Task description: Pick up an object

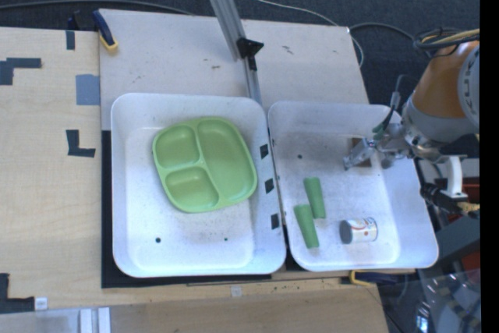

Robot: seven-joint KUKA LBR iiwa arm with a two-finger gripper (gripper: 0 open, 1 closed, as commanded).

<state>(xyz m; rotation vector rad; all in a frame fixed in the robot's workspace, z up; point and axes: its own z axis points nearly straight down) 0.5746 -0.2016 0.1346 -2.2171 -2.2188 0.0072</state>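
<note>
Near the right bin (405, 246)'s far right edge, your gripper (360, 157) hovers, finger state unclear; green sticks (314, 197) lie apart.

Two white bins (125, 191) (405, 242) sit side by side. One green divided plate (204, 164) lies in the left-hand one. The other holds two green sticks (314, 197) (306, 226) and one small object, seemingly a can (359, 230).

I see open floor across the upper left of the right bin (405, 246); two green sticks (310, 210) and a small can (358, 230) crowd its lower middle.
</note>
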